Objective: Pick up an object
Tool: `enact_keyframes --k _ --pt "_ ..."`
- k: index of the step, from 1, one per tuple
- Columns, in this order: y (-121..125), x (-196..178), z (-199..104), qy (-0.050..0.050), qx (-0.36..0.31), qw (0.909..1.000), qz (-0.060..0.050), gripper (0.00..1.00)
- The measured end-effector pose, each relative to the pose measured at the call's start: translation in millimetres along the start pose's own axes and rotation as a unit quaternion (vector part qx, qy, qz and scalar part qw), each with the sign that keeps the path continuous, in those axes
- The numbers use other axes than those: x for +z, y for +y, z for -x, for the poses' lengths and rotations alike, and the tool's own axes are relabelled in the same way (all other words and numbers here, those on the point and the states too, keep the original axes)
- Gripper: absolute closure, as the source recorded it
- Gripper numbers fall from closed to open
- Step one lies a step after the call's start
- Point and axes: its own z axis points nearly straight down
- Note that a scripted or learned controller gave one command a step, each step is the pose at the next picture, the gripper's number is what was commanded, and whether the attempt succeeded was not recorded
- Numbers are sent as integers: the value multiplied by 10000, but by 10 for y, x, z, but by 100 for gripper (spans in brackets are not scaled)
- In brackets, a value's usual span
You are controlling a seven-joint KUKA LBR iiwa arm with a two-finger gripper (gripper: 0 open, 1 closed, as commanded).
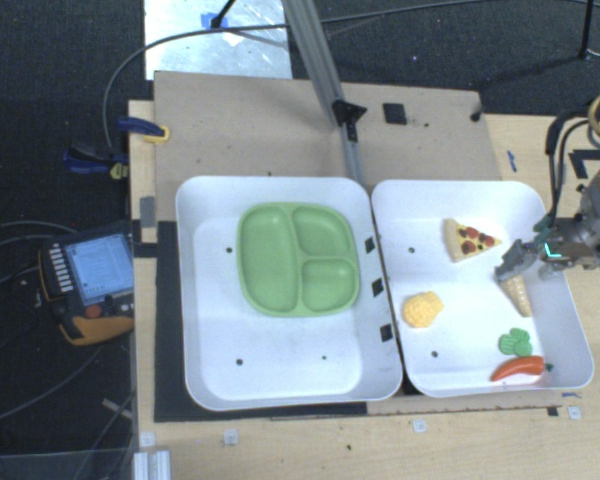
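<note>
Two shallow white bins sit side by side on the surface: the left bin (205, 368) and the right bin (420, 218). The left bin holds one thing, a green divided plate (298, 258) with three compartments. The right bin holds five toy foods: one pizza slice (469, 239), one yellow corn piece (422, 309), one ice cream cone (518, 293), one green broccoli piece (515, 343) and one red-orange hot dog (517, 369). That makes six things in the bins altogether. One arm reaches in, carrying one pincer (525, 261). Off the surface to the left lies one handheld control pad (90, 283) with a blue screen.
</note>
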Motion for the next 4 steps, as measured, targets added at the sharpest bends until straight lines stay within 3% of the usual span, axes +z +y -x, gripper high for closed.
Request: enact_keyframes --k 1,4 --pt "3 -4 0 -1 0 10000 5 0" --pt "-12 1685 2 7 17 10000 -24 0"
